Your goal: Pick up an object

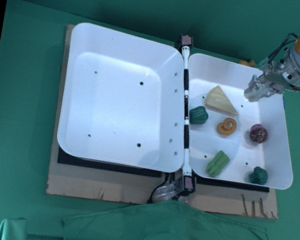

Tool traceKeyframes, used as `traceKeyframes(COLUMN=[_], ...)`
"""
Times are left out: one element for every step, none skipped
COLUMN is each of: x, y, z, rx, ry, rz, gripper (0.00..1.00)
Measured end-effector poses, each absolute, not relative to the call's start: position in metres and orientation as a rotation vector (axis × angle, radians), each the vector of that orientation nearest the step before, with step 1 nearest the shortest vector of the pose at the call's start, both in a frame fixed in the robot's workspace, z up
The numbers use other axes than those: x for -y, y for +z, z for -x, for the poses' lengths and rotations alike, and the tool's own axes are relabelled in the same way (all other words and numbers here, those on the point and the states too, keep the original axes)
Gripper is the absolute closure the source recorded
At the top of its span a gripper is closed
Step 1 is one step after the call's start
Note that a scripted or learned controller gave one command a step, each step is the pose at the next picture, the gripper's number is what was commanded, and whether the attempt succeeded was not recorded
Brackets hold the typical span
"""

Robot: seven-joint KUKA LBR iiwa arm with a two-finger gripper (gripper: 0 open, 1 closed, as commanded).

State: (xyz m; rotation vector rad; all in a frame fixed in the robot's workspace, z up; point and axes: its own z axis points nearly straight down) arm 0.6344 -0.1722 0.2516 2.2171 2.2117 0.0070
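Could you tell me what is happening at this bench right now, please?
A KUKA arm reaches in from the right, its end effector hovering over the far part of the right bin, just beyond the yellow wedge. Nothing is visibly held. The bin also holds a dark green pepper, an orange pretzel, a maroon piece, a light green piece and a broccoli.

Two bins (130,41) — six toy foods (226,126)

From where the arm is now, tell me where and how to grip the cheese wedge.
Take the cheese wedge across its two long sloping sides near the wide end, coming straight down from above. It lies flat, and the narrow tip offers little to hold. The pincer hovers just to its right.
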Motion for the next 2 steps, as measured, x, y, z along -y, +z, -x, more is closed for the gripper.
traceKeyframes(x=[0.165,0.17], y=[0.315,0.378], z=[-0.637,-0.63], rx=[-2.212,-2.21], ry=[0.01,0.009], rz=[-2.215,-2.216], gripper=[1.0,1.0])
